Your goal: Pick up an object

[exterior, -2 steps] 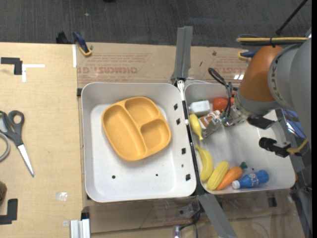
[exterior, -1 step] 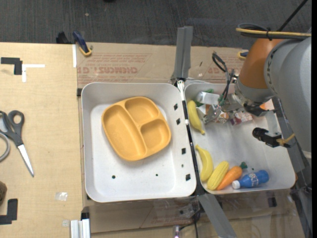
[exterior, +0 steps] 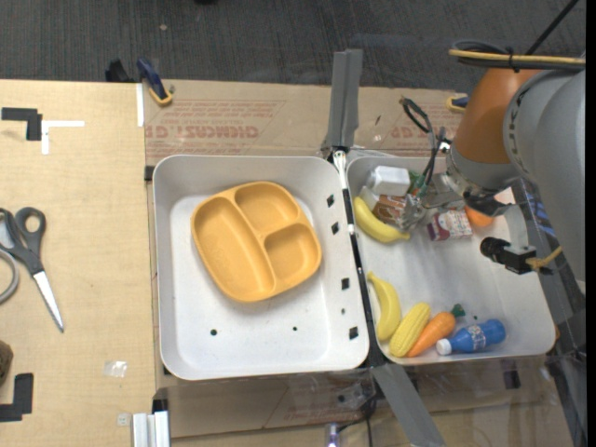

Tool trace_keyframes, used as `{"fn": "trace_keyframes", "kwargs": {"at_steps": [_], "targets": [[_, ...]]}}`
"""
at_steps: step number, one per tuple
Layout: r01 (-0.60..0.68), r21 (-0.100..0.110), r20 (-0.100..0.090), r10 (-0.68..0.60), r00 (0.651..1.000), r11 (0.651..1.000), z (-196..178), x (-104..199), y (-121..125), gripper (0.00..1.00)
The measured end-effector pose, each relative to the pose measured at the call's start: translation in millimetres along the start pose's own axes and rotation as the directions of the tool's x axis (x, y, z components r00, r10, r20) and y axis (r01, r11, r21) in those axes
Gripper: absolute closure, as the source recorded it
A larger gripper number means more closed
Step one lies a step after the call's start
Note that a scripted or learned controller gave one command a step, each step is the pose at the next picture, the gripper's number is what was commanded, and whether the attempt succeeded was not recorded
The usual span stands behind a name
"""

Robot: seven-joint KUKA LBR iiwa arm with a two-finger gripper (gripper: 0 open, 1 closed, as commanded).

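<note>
My gripper (exterior: 416,201) hangs low over the back of the right bin (exterior: 521,338), at the end of the grey arm with its orange band (exterior: 484,110). It is right above a cluster of items: a white box (exterior: 389,177), a brown object (exterior: 399,212) and a curved banana (exterior: 375,223). A pink-and-white packet (exterior: 451,224) lies just to its right. Whether anything is gripped is hidden by the wrist and cables. Nearer the front lie a second banana (exterior: 385,304), a yellow corn cob (exterior: 409,329), a carrot (exterior: 432,331) and a blue bottle (exterior: 473,336).
The left bin (exterior: 177,343) holds a yellow divided plate (exterior: 256,240). A small orange item (exterior: 478,218) sits by the arm's wrist. Scissors (exterior: 33,259) lie on the wooden bench at the left. A grey divider (exterior: 345,101) rises between the bins at the back.
</note>
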State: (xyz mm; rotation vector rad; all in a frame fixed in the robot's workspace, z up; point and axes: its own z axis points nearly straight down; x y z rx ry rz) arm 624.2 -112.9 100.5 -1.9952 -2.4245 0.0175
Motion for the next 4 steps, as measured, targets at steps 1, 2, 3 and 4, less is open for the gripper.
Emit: {"fn": "trace_keyframes", "kwargs": {"at_steps": [1,2,3,4], "targets": [[-0.488,0.023,-0.002,0.488,0.873,0.873,14,-42,19,1.00],[-0.482,-0.003,-0.010,0.482,0.876,0.876,9,-39,28,0.00],[-0.478,-0.002,-0.007,0.478,0.878,0.878,-1,-39,28,1.00],[-0.424,-0.005,-0.007,0.424,0.906,0.906,-126,74,49,1.00]]}}
